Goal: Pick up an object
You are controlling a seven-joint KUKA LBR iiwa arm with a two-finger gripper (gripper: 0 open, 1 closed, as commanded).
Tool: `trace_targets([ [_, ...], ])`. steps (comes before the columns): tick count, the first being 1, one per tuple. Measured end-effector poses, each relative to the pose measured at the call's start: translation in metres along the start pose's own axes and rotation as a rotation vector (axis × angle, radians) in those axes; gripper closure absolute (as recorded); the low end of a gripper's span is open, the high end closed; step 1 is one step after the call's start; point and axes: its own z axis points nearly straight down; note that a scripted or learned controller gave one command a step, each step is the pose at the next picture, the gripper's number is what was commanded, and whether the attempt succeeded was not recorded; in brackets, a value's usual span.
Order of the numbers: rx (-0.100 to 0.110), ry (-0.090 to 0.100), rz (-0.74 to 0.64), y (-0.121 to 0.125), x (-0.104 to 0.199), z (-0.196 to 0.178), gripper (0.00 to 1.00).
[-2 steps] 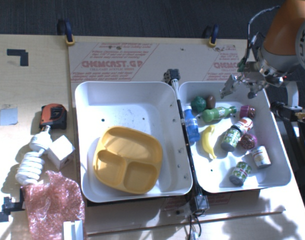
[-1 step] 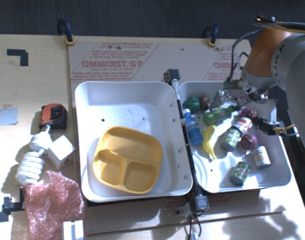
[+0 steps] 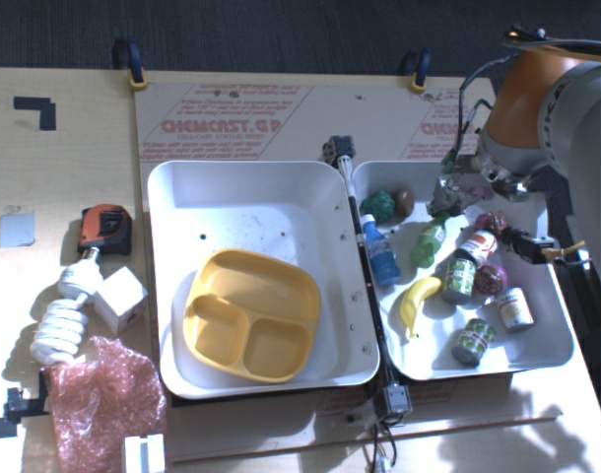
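Note:
The right bin holds several small items. Among them are a yellow banana, a blue bottle, a green bottle and a green lump beside a brown one. There are also a green-labelled can, a red and white can, a dark red ball, a small jar and a green can. My gripper hangs over the back of this bin, just above and right of the green bottle. No item shows in its grasp.
The left bin holds a yellow divided tray. On the bench to the left lie a tape measure, a spiral light bulb, a white cube and pink wrap. The arm covers the right bin's back right corner.

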Motion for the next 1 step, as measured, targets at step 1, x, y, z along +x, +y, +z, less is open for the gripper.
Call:
trace_targets([
  [1, 0.001, 0.002, 0.001, 0.0, 0.0579, -0.1143, 1.0],
])
